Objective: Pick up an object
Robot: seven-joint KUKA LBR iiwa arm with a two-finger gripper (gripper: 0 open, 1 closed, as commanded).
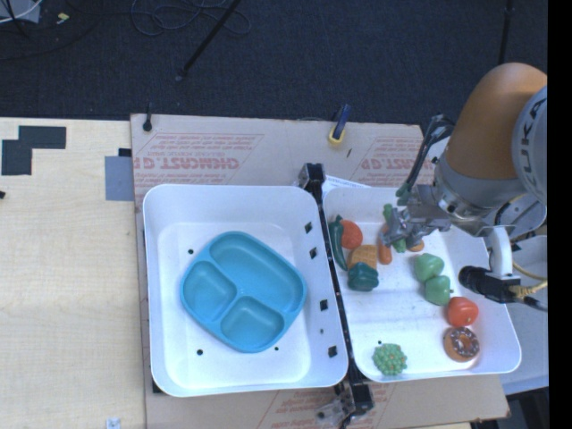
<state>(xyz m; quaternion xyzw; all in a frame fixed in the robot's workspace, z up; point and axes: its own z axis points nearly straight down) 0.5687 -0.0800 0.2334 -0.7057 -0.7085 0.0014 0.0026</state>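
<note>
Camera view has my gripper [399,237] low in the right bin [500,365], just beside the orange piece [365,256] and teal toy [362,278]. Can't tell how my fingers sit, honestly.

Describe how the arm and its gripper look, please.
The arm is grey with a large rounded orange band above the wrist and dark lettering on its grey shell at the right edge. Thin dark cables run along the wrist. The gripper is a small dark grey metal assembly.
</note>
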